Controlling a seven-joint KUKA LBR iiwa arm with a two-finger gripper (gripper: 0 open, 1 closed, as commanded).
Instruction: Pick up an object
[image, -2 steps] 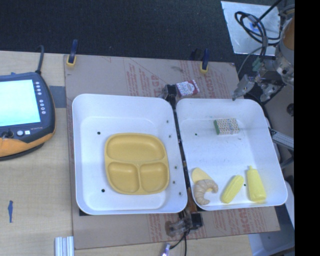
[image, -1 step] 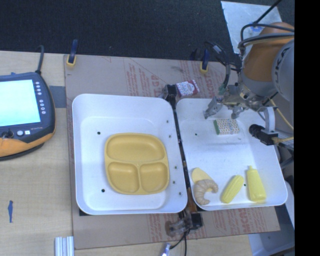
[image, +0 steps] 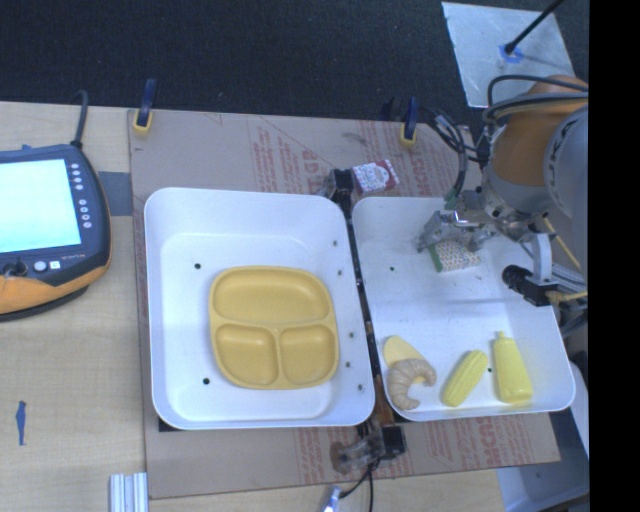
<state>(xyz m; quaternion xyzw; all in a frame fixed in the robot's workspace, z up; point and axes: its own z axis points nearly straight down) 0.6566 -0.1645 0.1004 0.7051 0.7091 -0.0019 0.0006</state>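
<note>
Two shallow white bins sit side by side on the bench. The left bin (image: 170, 300), centre-left of the frame, holds a yellow divided plate (image: 272, 326). The right bin (image: 440, 300) holds four loose items along its lower edge: a pale yellow wedge (image: 399, 349), a croissant (image: 410, 381) just beside it, a corn cob (image: 465, 377) and a yellow bottle (image: 511, 368).

One further item, a small speckled block (image: 456, 257), lies in the upper part of the right bin, well apart from the lower row. The gripper (image: 455, 228) hangs directly over it at upper right, with the grey arm and its orange band behind. The fingertips appear to reach the top of the block, but whether they stand apart or have come together on it cannot be told at this resolution, and no grasp can be confirmed.

Judgement: the step in hand is the descent and closure on the block. To do it well, the fingers should straddle the block's narrower sides, centred, and go down far enough to take it below its top edge before closing. The lift should be straight up, clear of the bin's upper wall. A glancing contact would likely tip or push the block aside.
</note>
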